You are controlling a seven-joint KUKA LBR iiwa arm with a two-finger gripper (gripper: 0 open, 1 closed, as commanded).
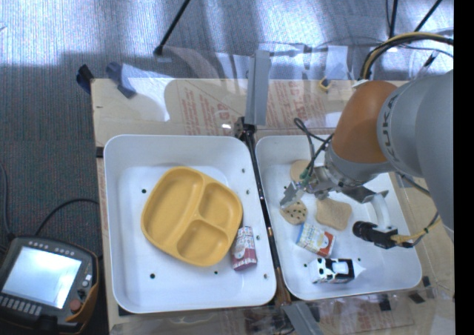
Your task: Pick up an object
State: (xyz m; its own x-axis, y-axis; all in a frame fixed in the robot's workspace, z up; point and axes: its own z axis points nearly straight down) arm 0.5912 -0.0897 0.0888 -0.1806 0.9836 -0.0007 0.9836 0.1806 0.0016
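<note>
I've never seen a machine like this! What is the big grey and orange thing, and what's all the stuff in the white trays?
That is a robot arm, photographed by a camera above the bench, looking down. Its gripper hangs over the right bin, just above a round cookie. Near it lie a slice of toast, a small carton and a cow-patterned carton. The left bin has a yellow divided plate with a small can beside it. I cannot tell whether the gripper holds anything.

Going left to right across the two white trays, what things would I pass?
Yellow three-compartment plastic plate → small red-and-white can → round dotted brown biscuit → tan slice of toast.
</note>
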